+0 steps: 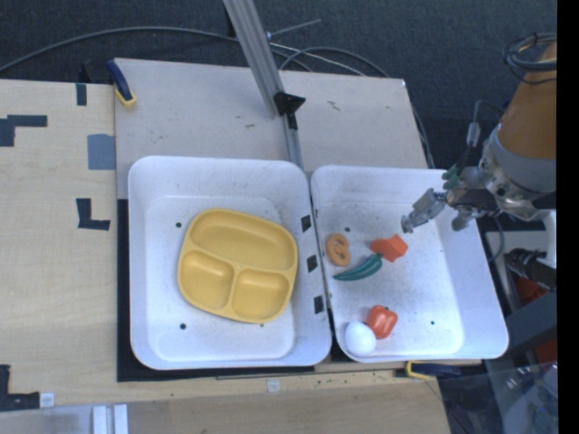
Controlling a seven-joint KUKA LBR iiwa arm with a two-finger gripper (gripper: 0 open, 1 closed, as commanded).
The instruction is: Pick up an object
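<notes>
Pincer [423,213] hovers over the right shallow white bin [470,319], just above a small orange-red block [391,248]; how far its fingers part, I cannot tell. Nothing visibly sits between them.

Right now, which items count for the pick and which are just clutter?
Pick candidates, right bin: orange-red piece, green pepper, tan round piece, red pepper, white egg. Gripper hovers above them.

Lying about: yellow divided plate in left bin, blue-yellow clamp on the bench.
</notes>
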